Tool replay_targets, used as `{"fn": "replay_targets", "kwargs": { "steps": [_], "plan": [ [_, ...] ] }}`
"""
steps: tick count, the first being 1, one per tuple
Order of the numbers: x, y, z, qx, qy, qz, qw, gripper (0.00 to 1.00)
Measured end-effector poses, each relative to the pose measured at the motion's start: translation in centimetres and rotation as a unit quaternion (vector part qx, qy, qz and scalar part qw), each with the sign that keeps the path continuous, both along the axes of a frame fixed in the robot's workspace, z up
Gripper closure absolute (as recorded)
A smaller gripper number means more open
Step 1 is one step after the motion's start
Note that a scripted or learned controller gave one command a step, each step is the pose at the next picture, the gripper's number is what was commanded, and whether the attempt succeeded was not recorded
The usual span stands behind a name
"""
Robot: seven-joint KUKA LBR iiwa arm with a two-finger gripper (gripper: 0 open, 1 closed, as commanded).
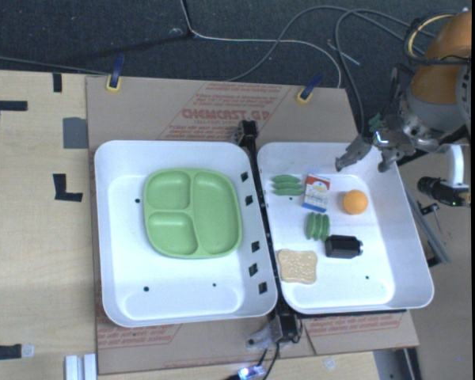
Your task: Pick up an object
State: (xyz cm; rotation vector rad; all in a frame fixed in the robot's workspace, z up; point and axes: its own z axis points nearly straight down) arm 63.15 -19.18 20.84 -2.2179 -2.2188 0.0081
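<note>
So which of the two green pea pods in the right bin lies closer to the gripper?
The upper pea pod, lying sideways beside the small carton, is closer to the gripper. The other pea pod lies lower, above the black object.

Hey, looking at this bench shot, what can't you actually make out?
- The claw, camera view: fingertips small and blurred, over the right bin's far edge.
- Small carton: print too small to read.
- Black object: dark, identity unclear.
- Arm, camera view: cut off by the right edge.
- Bench's lower edge: cut off by the frame bottom.
</note>
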Motion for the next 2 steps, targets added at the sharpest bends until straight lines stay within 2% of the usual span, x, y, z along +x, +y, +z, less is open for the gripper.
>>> {"fn": "replay_targets", "kwargs": {
  "steps": [1, 2],
  "plan": [
    [-0.4, 0.6, -6.4, 0.0006, 0.001, 0.001, 1.0, 0.0],
    [0.0, 0.5, -12.2, 0.0001, -0.006, 0.0, 1.0, 0.0]
  ]
}}
